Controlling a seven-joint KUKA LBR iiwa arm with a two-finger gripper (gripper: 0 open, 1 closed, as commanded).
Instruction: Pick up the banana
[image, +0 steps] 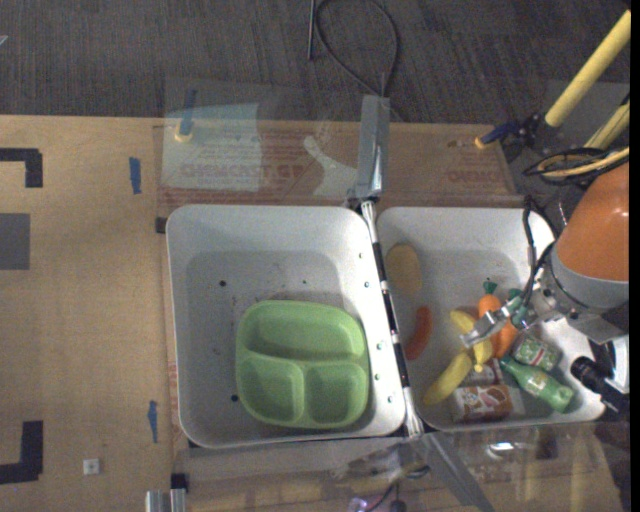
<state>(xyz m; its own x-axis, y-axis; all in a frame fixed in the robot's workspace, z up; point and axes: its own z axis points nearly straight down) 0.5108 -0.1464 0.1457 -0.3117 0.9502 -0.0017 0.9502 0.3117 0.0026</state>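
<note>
Gripper (487, 332) at the end of the grey arm sits low inside the right white bin (455, 225), reaching in from the right. Its metal fingers are small and blurred among the toys, so whether they are open, closed or holding anything cannot be told. Above the wrist, the orange band (600, 235) of the arm bulges near the right side.

A yellow banana (449, 377) lies in the right bin, slanting from lower left to upper right, its upper end just beside the gripper. Near the gripper's tip sits a smaller yellow piece (463, 321), and close behind it an orange carrot-like toy with a green top (488, 303). To the left of these, an orange-red sausage shape (418, 332) lies near the bin's left wall, and above it a pale tan potato-like object (404, 269). In the lower right of the bin are a green bottle (538, 386), a small green can (534, 352) and a brown carton (482, 401), all close together.

A left white bin (200, 250) touches the right one along a shared edge. It holds a light green divided plate (301, 364) with three compartments, resting toward the lower right corner.

Both bins stand on a tan bench (80, 330) marked with black and blue tape.
</note>
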